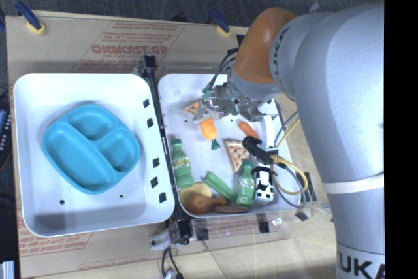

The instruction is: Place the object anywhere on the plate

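Cardboard covered the desk (117,42); at frame centre the gripper (212,108), its state unclear, hung over the toy carrot (209,130), blue plate (91,147) left.

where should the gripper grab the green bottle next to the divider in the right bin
Grip the green bottle across the middle of its body, coming straight down from above. It lies flat on the bin floor, its length running alongside the divider, so the fingers should close across its narrow width. The side facing the divider looks tight, so finger room there is uncertain.
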You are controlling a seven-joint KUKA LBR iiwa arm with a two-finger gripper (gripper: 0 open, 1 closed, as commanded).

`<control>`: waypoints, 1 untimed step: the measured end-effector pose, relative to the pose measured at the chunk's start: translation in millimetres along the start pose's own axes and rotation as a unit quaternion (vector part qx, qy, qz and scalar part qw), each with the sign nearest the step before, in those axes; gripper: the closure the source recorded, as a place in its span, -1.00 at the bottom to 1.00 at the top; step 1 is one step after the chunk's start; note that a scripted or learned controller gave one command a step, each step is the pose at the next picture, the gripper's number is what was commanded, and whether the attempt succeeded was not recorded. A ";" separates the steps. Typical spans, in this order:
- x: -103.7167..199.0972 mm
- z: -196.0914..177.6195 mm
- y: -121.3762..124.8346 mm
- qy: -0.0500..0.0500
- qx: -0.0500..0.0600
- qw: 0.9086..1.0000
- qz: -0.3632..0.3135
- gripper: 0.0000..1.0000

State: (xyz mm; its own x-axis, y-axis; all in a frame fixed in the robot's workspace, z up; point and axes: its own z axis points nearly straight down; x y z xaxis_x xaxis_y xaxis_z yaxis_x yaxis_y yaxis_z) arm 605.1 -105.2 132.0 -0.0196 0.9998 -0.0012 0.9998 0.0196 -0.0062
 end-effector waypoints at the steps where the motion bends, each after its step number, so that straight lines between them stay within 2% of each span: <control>1: 72.4 -61.3 -44.1 0.002 -0.001 0.999 -0.049 1.00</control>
State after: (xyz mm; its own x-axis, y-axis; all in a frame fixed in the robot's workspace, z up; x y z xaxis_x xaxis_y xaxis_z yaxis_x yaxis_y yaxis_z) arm 559.9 -33.7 193.5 -0.1171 0.9931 0.0030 0.9931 0.1172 -0.0047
